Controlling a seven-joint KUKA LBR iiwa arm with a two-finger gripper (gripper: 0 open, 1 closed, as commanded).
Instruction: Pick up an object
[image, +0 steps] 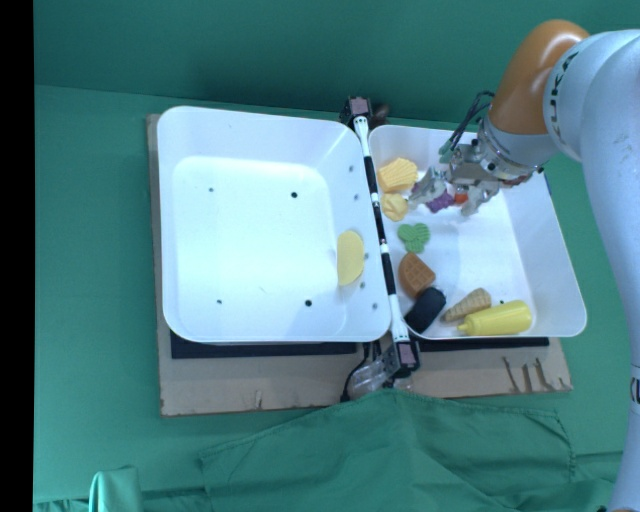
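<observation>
The end effector (447, 193) hangs low in the right bin (545, 260), near its far-left corner; I cannot tell how it is set. A purple piece (441, 201) sits right at its tip, with yellow pieces (397, 175) just left. Crowding there could make it nudge neighbours or close on nothing.

The left bin (200, 150) has a wide open floor, with a yellow slice (349, 257) against its right wall. The right bin (540, 250) is crowded along its left side and front; its right half lies open.
</observation>
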